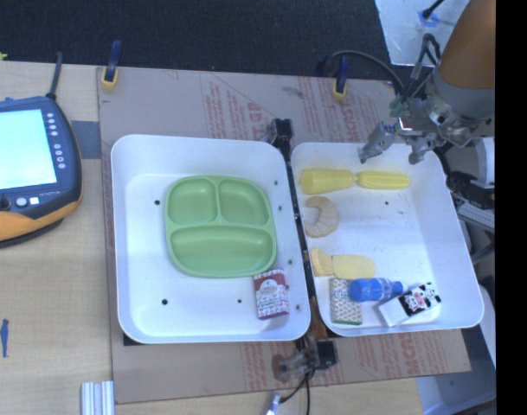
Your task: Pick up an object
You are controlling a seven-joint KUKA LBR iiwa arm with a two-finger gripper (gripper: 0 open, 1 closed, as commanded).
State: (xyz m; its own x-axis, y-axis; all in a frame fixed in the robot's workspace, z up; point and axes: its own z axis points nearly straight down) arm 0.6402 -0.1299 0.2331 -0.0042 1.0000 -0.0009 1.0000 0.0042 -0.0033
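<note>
My gripper (393, 145) hangs open over the far edge of the right bin (436, 232), with nothing between its fingers. Just below it lie two yellow corn-like pieces, one (326, 180) to the left and one (383, 180) to the right. A tan croissant (321, 215) sits near the bin's left wall. Toward the front edge are a yellow block (351, 265), a blue bottle (374, 290), a patterned packet (345, 303) and a small black-and-white carton (413, 303). The left bin (138, 232) holds a green divided plate (219, 226) and a small red carton (272, 294).
A tablet-like pendant (25, 167) with an orange base lies on the bench at the far left. Clamps (110, 67) hold the cardboard sheet under the bins. A black clip (282, 130) joins the bins at the far side.
</note>
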